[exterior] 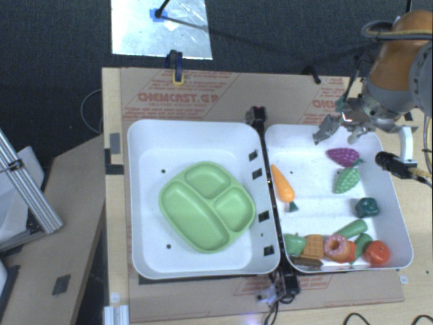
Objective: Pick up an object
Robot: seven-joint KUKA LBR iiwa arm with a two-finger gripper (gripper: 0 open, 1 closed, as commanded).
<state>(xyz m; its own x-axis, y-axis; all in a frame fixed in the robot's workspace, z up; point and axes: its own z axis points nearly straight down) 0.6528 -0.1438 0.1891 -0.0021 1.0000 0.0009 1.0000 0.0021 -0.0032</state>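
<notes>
Nearest the camera, a pink frosted toy doughnut is lying along the front wall of the right shallow white bin, beside a red toy tomato. Red "CHEMCAST GP" lettering is showing on the brown cardboard sheet covering the tabletop. The grey two-finger gripper is hovering over the right bin's far edge, jaws spread apart and holding nothing. A purple toy grape bunch is lying just below the jaws, a green textured toy fruit beside it. The left shallow white bin is carrying a green divided plastic plate.
</notes>
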